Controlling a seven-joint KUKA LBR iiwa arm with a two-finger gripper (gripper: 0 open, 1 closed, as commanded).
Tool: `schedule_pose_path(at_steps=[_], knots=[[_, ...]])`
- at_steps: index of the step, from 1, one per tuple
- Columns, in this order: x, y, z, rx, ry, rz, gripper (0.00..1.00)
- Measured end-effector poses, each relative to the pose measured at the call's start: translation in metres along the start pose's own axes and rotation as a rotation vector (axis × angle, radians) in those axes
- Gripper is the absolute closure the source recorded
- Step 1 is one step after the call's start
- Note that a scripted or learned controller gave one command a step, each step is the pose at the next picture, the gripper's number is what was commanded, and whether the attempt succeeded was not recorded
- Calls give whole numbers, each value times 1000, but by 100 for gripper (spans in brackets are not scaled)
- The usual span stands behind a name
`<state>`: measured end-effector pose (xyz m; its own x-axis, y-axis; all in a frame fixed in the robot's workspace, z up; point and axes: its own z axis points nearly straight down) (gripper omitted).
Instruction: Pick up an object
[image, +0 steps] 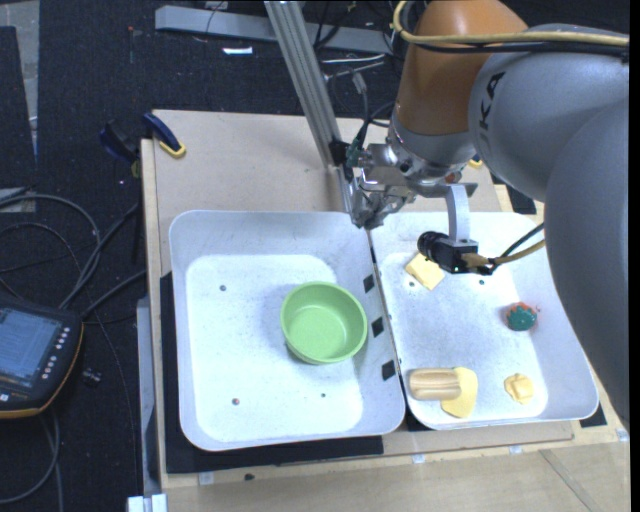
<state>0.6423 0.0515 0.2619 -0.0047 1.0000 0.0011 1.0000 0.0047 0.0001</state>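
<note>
Green bowl (323, 322) lies in the left bin (200, 300), below-left of the gripper (372, 212).

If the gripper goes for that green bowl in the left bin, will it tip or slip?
The green bowl sits upright on a wide base, so it's unlikely to tip. It looks like smooth plastic, probably light, and could slide on the left bin floor. Its thin rim seems the likeliest grip point.

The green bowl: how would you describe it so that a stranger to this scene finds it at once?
Look at the left white bin of the two on the bench. Near its middle, toward the right wall, stands the green bowl, round and open upward. It is the bin's one large item, far bigger than the small yellow pieces next door.
</note>
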Motion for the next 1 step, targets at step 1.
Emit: schedule_pose_path(at_steps=[1], knots=[[47, 3, 19, 1, -1, 1, 100]])
